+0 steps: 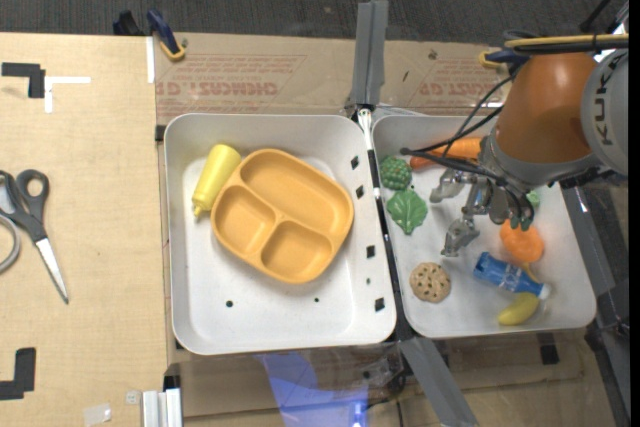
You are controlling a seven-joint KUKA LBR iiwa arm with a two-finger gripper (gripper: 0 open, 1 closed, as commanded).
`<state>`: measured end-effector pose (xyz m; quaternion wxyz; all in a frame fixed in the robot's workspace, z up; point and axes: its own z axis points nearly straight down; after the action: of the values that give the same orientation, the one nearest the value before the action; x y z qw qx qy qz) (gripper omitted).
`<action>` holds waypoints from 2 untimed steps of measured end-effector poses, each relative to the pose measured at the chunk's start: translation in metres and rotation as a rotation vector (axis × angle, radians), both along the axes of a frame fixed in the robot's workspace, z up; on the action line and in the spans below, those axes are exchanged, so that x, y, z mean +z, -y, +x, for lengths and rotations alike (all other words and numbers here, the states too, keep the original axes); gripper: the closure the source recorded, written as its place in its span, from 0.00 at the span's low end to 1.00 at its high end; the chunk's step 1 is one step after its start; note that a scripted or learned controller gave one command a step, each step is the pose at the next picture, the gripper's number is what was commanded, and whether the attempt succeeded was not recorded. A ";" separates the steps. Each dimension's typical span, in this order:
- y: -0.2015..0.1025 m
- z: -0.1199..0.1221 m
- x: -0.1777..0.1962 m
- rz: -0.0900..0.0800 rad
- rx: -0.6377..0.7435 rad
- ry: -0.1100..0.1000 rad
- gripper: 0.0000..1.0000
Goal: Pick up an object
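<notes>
Over the right bin (pixel 575 310), the gripper (pixel 468 215) hangs low above the white floor, its metal fingers (pixel 459 237) pointing down into an open patch between the toys, and from where I stand I would judge this to be the reach-in before a grasp, with nothing yet lifted. The fingers look spread apart, and I see nothing between them; whether a tip touches the bin floor I cannot tell. Just left of the claw lies a green leafy toy (pixel 406 211), with a darker green bumpy piece (pixel 396 174) above it. Just right sits an orange ball-like toy (pixel 522 243), and below that a blue bottle (pixel 508 276) and a yellow banana (pixel 517 312). A cookie (pixel 431 282) rests nearer the front, below the claw. An orange carrot (pixel 452 151) pokes out behind the arm's orange band (pixel 545 110). The next move seems to call for settling on one of these close neighbours, centring over it and closing. In the left bin (pixel 190 315), well apart, are a yellow divided tray (pixel 283 213) and a yellow bottle (pixel 214 177) touching it.
</notes>
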<state>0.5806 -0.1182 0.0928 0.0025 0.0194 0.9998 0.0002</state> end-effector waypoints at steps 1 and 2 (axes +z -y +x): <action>0.002 0.062 0.016 0.000 -0.132 0.003 0.00; 0.037 -0.013 0.000 -0.001 0.087 -0.002 0.00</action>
<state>0.5672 -0.1548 0.0928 0.0016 -0.0242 0.9997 -0.0002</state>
